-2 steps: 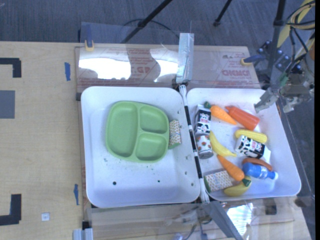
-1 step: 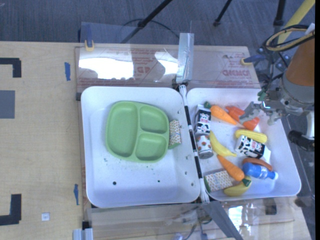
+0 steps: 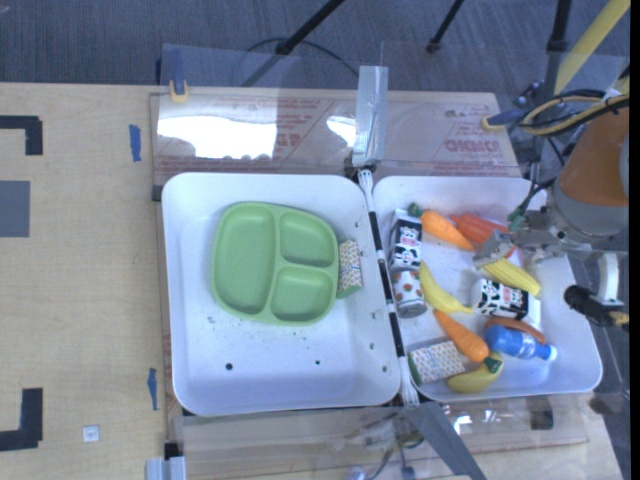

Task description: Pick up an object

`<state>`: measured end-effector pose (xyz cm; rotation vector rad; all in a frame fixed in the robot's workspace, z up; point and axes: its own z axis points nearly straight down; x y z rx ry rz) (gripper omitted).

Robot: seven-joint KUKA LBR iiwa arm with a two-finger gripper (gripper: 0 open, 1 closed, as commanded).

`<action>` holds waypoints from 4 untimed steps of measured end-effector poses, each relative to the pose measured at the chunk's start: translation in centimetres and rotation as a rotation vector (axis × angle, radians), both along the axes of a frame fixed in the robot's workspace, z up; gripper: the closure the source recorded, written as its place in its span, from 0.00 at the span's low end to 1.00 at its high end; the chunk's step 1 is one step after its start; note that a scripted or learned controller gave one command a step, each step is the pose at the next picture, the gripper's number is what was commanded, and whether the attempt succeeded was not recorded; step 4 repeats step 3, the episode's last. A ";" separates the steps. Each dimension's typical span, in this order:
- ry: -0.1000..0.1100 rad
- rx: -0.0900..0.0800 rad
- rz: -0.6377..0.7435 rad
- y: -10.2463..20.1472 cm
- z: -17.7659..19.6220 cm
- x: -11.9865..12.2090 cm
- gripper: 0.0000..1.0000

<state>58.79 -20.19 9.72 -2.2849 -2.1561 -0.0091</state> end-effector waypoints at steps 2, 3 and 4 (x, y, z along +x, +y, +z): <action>-0.005 -0.002 -0.039 -0.1 0.0 -3.2 1.00; 0.004 -0.004 -0.078 5.8 12.2 -2.2 1.00; 0.004 -0.004 -0.078 5.8 12.2 -2.2 1.00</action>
